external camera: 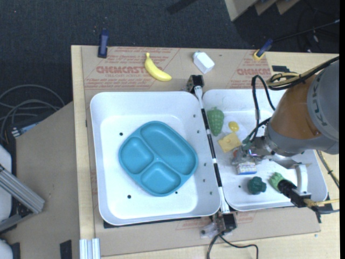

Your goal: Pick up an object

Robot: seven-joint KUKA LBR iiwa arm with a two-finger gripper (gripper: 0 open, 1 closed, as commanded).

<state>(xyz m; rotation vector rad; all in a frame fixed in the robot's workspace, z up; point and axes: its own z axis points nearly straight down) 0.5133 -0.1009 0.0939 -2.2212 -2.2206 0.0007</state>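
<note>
The right bin (312, 190) holds several small objects. A green leafy-looking toy (215, 120) lies by its left wall, with a small yellow piece (233, 126) and a yellow block (229, 142) next to it. Nearer the front lie a small white-and-blue box (246, 168), a dark green lump (256, 185) and a light green piece (276, 180). My gripper (244, 154) hangs low over the bin's middle, between the yellow block and the small box. The wrist hides its tips.
The left bin (108, 198) holds a blue divided plate (157, 157). On the bench behind the bins lie a yellow banana (156, 69) and a white block (204, 62). A black cable (256, 99) loops over the right bin. The arm's body covers that bin's right side.
</note>
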